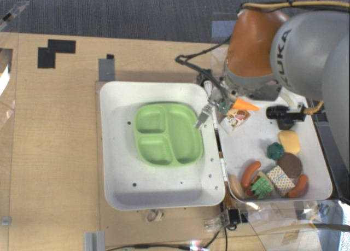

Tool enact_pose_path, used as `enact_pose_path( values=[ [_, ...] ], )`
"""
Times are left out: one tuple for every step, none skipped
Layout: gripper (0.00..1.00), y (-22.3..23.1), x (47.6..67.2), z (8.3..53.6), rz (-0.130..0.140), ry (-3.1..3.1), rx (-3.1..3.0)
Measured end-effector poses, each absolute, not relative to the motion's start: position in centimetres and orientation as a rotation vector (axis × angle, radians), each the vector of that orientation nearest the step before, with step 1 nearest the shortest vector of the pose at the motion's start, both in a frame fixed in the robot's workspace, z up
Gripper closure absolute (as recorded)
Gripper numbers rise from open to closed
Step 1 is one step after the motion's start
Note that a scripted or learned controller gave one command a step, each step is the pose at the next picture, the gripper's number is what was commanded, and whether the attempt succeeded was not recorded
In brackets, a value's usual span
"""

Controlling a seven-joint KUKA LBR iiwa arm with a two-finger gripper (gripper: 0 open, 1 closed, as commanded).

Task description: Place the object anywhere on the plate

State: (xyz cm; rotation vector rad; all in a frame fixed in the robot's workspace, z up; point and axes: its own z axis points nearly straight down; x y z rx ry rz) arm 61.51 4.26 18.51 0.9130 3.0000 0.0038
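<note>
The gripper [210, 110] hangs over the divider between the two bins, its fingers [203, 116] just beside the right rim of the green sectioned plate [167, 134] in the left bin [158, 190]. How far the fingers are parted cannot be told, and nothing shows between them. A printed snack packet [237, 117] lies near the gripper in the right bin [320, 157]. Toy foods cluster at that bin's near edge.

A matt green plastic plate [165, 134] sits in a smooth white plastic bin [117, 151] on a pale wood-grain table [49, 151].
</note>
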Motion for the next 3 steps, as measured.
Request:
enact_pose_path(
  values=[
    [1.0, 4.4, 61.8, 19.9, 0.012, 2.991, 0.903],
    [1.0, 10.5, 58.8, 22.1, 0.01, 2.859, 1.285],
    [0.0, 10.4, 58.8, 22.1, 0.008, 2.858, 1.287]
  ],
)
